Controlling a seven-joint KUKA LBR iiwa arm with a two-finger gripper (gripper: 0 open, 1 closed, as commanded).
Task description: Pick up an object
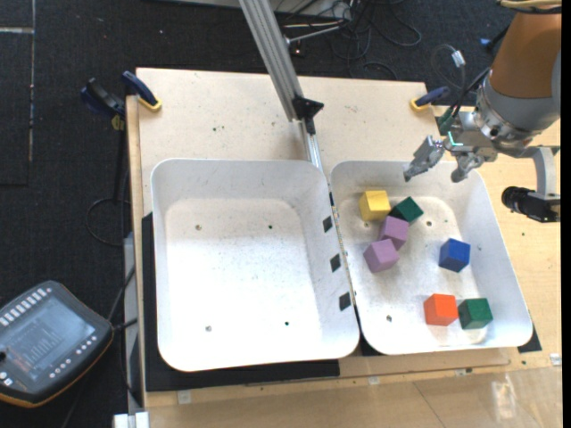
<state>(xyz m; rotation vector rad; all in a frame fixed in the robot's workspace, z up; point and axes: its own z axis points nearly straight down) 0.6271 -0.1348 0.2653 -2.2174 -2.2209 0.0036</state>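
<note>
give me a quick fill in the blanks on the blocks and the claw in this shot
1. The yellow cube lies in the ____ bin.
2. The orange cube sits beside a ____ cube.
3. The number of purple cubes is ____.
4. The claw is over the right bin's ____ edge.

Missing words: right; green; two; far

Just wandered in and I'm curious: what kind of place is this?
Most likely a robotics lab. A robot arm with a claw hangs over a bin of coloured blocks, and a control pendant lies nearby among loose cables.
</note>
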